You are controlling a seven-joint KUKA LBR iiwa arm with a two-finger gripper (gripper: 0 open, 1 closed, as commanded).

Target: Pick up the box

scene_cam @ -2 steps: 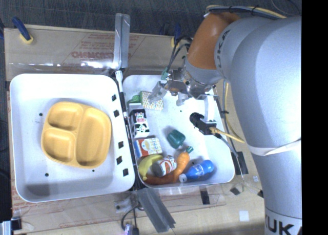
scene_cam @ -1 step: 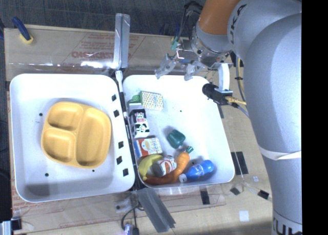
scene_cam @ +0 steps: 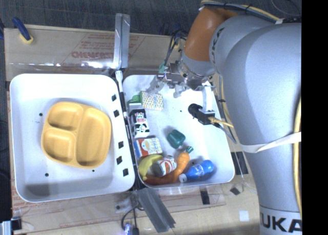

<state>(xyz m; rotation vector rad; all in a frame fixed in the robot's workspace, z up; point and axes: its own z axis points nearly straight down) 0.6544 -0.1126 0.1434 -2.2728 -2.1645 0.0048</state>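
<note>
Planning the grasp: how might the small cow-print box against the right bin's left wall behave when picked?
The cow-print box looks like a light, stiff carton. Lying flat, it shouldn't roll. Wedged against the bin wall, it may slide or tilt.

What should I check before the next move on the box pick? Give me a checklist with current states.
1. Gripper is over the right bin, near its far left corner: ok.
2. A box is below it: the small patterned box lies just under the gripper: ok.
3. Box between the jaws: cannot tell; the wrist hides the contact.
4. Whether the jaws are open or shut: cannot tell.
5. Crowding: a green item and the black-and-white carton sit close beside the box: not ok.
6. Left bin holds the yellow divided tray, well away from the arm: ok.
</note>
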